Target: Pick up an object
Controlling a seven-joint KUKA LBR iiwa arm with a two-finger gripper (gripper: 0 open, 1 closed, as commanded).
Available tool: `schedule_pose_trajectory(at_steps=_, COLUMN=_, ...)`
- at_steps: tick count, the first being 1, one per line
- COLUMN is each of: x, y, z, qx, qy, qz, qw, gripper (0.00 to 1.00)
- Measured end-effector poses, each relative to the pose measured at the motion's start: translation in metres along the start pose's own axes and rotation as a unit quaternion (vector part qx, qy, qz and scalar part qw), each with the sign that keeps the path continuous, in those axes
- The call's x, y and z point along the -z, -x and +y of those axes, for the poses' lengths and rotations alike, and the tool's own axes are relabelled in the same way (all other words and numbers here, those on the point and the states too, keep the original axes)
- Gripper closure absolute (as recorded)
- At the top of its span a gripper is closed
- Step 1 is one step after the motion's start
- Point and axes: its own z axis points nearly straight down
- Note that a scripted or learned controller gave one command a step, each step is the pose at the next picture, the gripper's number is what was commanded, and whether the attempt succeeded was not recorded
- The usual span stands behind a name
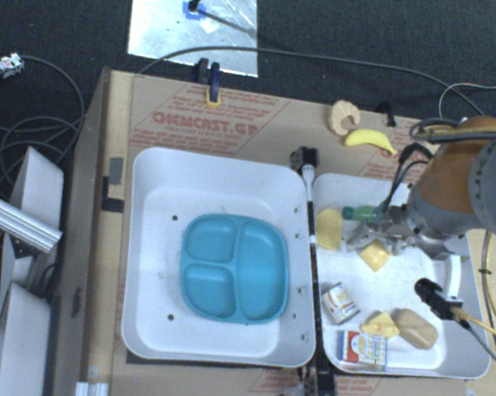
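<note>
Nearest me in the right bin (453,357) lies a small printed carton (362,347). Just beyond it are a yellow lump (380,324) and a tan rounded lump (416,329), with a small crumpled packet (338,302) to their left. The left bin (168,192) holds a blue divided plate (235,267). Farther in, the right bin has a yellow wedge (373,255) and, against its left wall, a yellow block (329,228). The arm (464,188) reaches in from the right, its jaws just beyond the wedge with a green piece (358,212) at their left. I cannot tell whether they are clenched or released. On the worktop (194,123) beyond the bins lie a banana (370,140) and a pale ring (343,116).
</note>
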Motion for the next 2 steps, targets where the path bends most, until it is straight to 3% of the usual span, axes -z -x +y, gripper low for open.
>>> schedule_pose_trajectory(at_steps=1, x=0.011, y=0.001, z=0.001, qx=0.0, qy=0.002, qz=-0.001, qw=1.0, gripper=1.0)
schedule_pose_trajectory(at_steps=2, x=0.052, y=0.085, z=0.066, qx=-0.001, qy=0.003, qz=-0.002, qw=1.0, gripper=1.0)
